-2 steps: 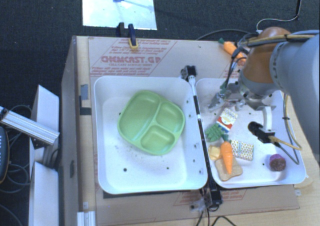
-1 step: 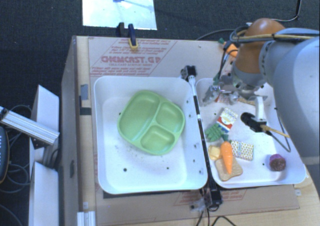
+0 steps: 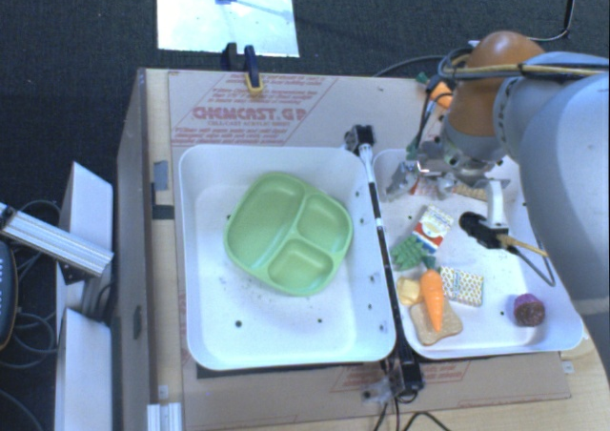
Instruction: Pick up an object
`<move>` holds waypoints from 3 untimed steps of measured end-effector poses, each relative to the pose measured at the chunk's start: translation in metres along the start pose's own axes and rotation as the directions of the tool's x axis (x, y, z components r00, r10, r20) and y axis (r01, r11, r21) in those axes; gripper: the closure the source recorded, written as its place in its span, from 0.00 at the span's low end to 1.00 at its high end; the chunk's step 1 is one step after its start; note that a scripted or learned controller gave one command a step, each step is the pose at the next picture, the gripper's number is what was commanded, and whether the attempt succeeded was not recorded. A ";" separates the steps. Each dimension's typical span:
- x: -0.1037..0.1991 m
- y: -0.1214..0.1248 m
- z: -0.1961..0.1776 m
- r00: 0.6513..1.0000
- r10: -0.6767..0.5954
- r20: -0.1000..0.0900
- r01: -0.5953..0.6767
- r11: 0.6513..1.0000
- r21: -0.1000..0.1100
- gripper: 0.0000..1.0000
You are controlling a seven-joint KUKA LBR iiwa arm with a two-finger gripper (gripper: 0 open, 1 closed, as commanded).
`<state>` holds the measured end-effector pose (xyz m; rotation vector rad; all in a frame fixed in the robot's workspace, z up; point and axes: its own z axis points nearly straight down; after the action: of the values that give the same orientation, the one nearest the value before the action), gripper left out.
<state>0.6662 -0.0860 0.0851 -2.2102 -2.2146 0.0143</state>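
One arm (image 3: 534, 105) bends over the right bin (image 3: 562, 329); whether its fingers (image 3: 412, 174) are spread, I cannot tell.

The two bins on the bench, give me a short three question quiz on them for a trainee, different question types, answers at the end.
1. True or false: the green plate lies in the left bin.
2. Which lies nearest the right bin's front right corner? A) carrot B) purple ball C) small carton
3. Fill in: the carrot lies partly on a slice of ____.

Key: 1 true; 2 B; 3 bread.
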 end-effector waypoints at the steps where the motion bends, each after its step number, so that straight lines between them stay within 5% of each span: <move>1: -0.003 0.000 0.000 1.000 0.002 -0.002 -0.002 1.000 -0.001 0.00; 3: -0.005 0.000 0.000 1.000 0.003 -0.001 -0.003 1.000 -0.001 0.00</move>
<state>0.6663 -0.0910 0.0846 -2.2139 -2.2111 0.0121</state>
